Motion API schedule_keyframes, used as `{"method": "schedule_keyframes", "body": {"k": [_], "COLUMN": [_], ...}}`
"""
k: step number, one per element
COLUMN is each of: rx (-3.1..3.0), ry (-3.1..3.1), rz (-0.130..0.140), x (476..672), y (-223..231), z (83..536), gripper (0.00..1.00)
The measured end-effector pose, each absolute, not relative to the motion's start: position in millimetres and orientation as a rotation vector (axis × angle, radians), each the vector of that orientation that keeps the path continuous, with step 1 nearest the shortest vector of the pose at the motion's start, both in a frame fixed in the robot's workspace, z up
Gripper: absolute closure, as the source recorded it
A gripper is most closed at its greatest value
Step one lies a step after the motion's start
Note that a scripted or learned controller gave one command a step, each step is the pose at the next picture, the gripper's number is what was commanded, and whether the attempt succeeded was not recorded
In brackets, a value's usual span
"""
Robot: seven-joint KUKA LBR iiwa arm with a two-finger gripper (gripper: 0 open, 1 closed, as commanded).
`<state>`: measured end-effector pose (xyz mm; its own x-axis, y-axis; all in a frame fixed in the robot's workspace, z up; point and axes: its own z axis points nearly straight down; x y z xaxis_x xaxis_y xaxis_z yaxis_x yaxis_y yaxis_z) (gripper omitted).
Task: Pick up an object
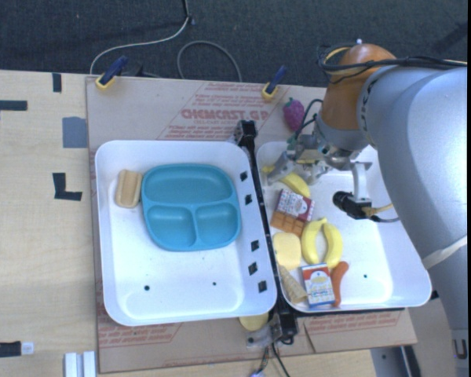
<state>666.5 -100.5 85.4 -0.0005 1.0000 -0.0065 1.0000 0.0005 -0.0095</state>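
Fingers cannot be told apart or together; the gripper (292, 162) sits low at the far end of the right bin (377, 285), just above a small yellow piece (297, 184). Nothing shows between them, so the pick looks not yet done. Bananas (323, 240), snack packet (293, 205) and carton (319, 284) lie nearby.

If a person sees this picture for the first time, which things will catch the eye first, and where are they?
The big grey arm with its orange band fills the right side, reaching down over the far end of the right bin. In the left bin lies a bright blue divided plate, with a small tan piece beside it. The right bin holds a crowd of toy food, among it a yellow banana.
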Motion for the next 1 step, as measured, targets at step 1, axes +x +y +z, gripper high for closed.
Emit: {"method": "schedule_keyframes", "body": {"k": [1], "rx": [-2.219], "ry": [-2.220], "rz": [0.018], "x": [666.5], "y": [-100.5], "z": [85.4], "gripper": [0.00]}}
